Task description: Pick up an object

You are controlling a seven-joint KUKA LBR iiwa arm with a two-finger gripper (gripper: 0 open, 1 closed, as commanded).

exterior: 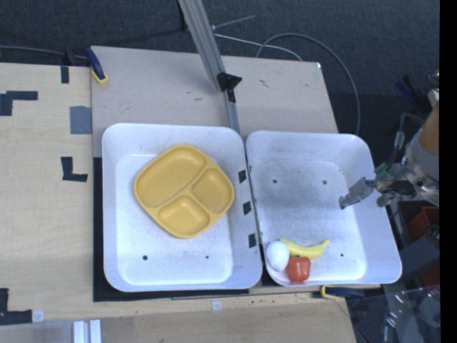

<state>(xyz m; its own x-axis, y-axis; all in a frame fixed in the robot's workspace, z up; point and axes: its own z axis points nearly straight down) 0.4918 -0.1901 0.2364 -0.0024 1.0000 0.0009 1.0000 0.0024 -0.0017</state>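
- From the overhead camera view, the grey two-finger gripper [357,193] is hanging over the right-hand shallow white plastic bin [307,148], close to that bin's right wall and about midway down it
- Its fingers are reaching leftward into the bin from the wrist; whether the gripper is open or closed I cannot tell, since only a dark, blurred tip is showing, and nothing is visibly sitting between them
- The nearest candidates for picking are lying in a tight cluster at the bin's near edge, toward its left corner: a curved yellow plastic banana [308,248], a white egg-shaped ball [277,254] and a small red pepper-like toy [299,269]
- That cluster is lying down-frame and to the left of the gripper, well apart from it, with bare bin floor between
- The banana's long axis is running roughly left to right, along the bin's near wall, its right tip pointing toward the gripper's side; the egg is touching its left end and the red toy is sitting just beneath it
- A yellow three-compartment plastic plate [184,189] is lying flat in the left-hand white bin [114,191], farther off across the divide
- As I judge it, the coming move is hinging on travelling diagonally toward the near edge, then closing across the banana's short width
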